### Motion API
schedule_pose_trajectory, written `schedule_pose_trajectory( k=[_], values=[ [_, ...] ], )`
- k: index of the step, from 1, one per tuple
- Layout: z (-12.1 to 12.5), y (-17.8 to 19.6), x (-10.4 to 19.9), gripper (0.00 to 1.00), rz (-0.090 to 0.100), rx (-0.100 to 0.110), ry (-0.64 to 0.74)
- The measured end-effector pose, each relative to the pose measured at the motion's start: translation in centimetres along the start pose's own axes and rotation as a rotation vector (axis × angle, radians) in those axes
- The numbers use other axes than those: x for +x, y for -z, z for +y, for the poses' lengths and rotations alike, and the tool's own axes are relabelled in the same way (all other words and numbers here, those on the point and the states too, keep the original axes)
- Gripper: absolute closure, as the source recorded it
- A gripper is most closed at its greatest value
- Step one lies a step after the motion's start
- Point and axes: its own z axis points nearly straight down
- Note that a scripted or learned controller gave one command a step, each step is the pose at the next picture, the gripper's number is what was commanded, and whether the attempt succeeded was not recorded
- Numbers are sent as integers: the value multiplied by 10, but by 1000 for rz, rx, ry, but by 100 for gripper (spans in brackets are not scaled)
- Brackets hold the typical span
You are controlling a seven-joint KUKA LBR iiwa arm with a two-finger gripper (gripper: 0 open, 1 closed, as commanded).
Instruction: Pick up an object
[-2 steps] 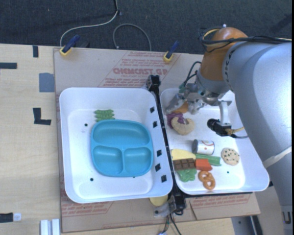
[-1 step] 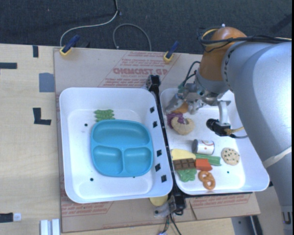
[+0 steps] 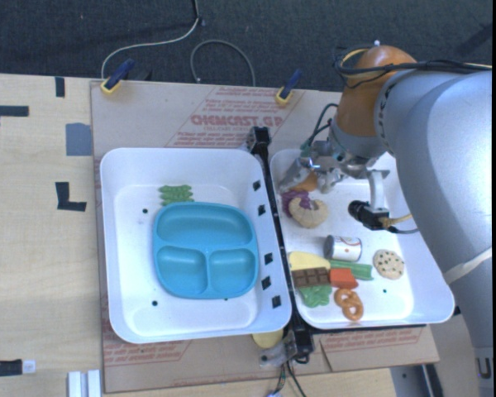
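A purple-topped beige toy point(image 3: 306, 208) lies in the right bin point(image 3: 413, 308), just beyond the small silver can point(image 3: 344, 247). The claw point(image 3: 302, 176) hangs right above that toy; whether it grips or is released I cannot tell. A blue divided plate point(image 3: 205, 250) fills the left bin point(image 3: 120, 222).

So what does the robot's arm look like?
The arm is big, round and smooth, a shiny silver-grey. It has a bright orange band above the wrist. Black cables loop around it, and the gripper at the end is grey metal.
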Motion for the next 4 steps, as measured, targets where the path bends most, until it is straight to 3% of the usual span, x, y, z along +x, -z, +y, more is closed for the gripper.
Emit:
schedule_pose_trajectory(
  k=[4],
  values=[
    [0, 0, 1, 0, -1, 1, 0]
  ],
)
